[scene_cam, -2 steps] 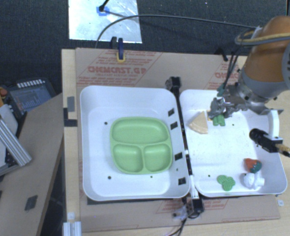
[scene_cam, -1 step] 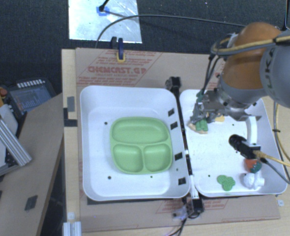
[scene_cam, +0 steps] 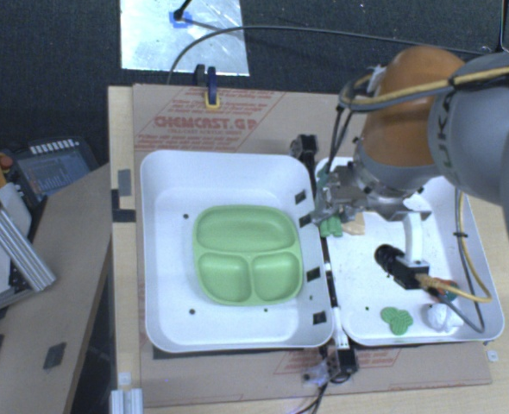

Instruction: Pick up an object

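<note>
Gripper [scene_cam: 330, 210] low over right bin [scene_cam: 479, 322] — near green piece [scene_cam: 330, 227]

We see our arm [scene_cam: 461, 119] reaching in from the frame's right. Its gripper [scene_cam: 330, 207] points down at centre-right.

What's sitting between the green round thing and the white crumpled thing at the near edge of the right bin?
Nothing: in the camera view, bare white bin floor separates the green round object from the white crumpled object.
</note>
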Robot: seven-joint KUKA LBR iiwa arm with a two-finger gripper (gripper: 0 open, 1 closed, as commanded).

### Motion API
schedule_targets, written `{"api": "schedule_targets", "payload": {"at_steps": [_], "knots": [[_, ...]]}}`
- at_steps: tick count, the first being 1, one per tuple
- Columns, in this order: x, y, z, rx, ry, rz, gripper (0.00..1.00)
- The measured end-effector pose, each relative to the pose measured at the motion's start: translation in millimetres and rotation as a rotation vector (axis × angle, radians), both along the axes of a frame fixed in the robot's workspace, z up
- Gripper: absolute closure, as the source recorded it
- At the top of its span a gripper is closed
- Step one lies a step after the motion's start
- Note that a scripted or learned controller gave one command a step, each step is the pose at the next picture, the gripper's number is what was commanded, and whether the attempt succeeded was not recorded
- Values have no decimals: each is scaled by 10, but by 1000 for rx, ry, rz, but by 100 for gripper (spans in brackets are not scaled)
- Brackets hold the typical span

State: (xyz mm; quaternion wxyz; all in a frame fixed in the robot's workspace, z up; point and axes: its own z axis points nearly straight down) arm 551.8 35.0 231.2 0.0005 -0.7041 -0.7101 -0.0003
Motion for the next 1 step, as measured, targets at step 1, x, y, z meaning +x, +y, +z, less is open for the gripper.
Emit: {"api": "schedule_targets", "payload": {"at_steps": [1], "knots": [[-57,453,54,0,-1,1,100]]}}
